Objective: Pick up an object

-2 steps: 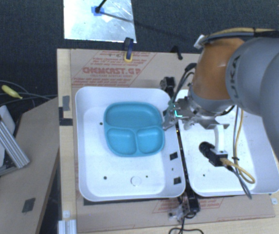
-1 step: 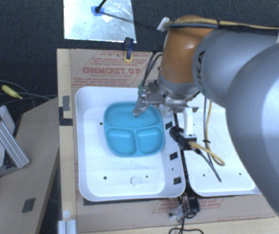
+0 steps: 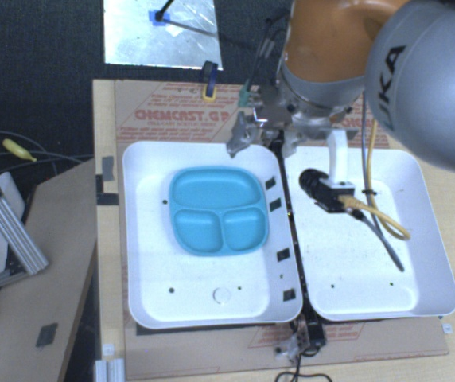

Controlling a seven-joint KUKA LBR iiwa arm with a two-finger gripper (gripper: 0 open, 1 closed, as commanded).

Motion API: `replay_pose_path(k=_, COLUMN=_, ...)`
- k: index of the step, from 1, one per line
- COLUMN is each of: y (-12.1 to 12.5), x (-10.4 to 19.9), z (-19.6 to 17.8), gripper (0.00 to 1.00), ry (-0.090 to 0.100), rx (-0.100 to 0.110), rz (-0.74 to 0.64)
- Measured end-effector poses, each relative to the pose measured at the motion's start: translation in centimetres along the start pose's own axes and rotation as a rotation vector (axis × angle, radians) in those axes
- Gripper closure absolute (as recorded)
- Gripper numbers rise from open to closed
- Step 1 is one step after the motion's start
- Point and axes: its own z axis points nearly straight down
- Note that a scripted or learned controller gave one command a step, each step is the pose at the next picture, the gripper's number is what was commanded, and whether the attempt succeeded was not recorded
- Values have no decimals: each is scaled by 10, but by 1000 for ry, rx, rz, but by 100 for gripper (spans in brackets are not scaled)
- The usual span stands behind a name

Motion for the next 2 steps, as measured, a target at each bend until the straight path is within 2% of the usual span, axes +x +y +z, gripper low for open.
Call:
replay_pose_path(k=1, y=-41, x=53, z=-35, gripper=0, ry=-5, rx=15, rz=4)
replay_pose_path(k=2, y=-79, x=98, z=-89, gripper=0, ry=-5, rx=14, rz=3)
